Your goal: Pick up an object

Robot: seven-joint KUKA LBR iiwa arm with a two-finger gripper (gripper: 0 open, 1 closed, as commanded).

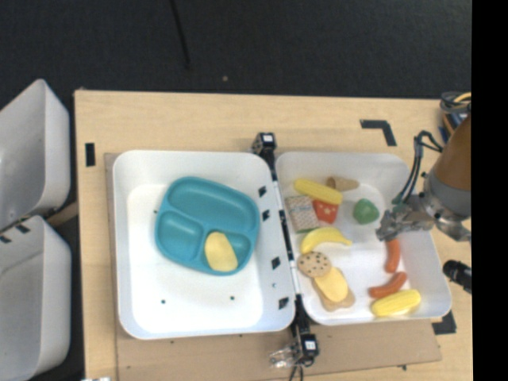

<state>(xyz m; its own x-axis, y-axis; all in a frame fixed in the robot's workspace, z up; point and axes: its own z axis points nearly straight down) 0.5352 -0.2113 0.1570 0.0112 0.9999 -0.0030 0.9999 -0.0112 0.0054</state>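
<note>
The right bin [373, 165] holds toy food: a yellow corn cob [317, 190], a brown piece [343, 184], a red piece [325, 210], a checkered cracker [300, 211], a green ball [365, 210], a banana [325, 238], a cookie [314, 264], a sandwich [333, 286], two orange sausages [393, 255] [387, 285] and a yellow piece [395, 302]. My gripper [394, 225] hangs at the bin's right side, just above the upper sausage and right of the green ball. Nothing shows between its fingers.
The left bin [135, 292] carries a blue compartment plate [206, 222] with a yellow oval piece [221, 252] in its lower right compartment. The arm [451, 173] comes in over the right bin's right rim. White blocks [28, 213] stand left of the bench.
</note>
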